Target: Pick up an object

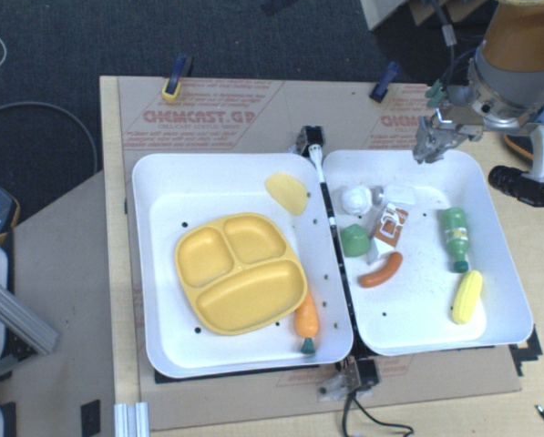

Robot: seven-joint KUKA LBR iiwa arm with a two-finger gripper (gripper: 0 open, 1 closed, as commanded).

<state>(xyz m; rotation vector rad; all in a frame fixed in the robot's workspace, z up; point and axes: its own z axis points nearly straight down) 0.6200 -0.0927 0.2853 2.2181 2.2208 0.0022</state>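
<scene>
One tool [433,149] is being held over the right bin's [504,244] far rim, nothing seen between its fingers — whether they are open cannot be told. Nearest pickable thing: the green bottle [455,238], lying toward the viewer from the tool, its long axis running near-to-far, cap end being pointed toward the viewer.

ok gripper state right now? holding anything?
Gripper: above the right bin's far edge, nothing seen held; open or shut cannot be told.
</scene>
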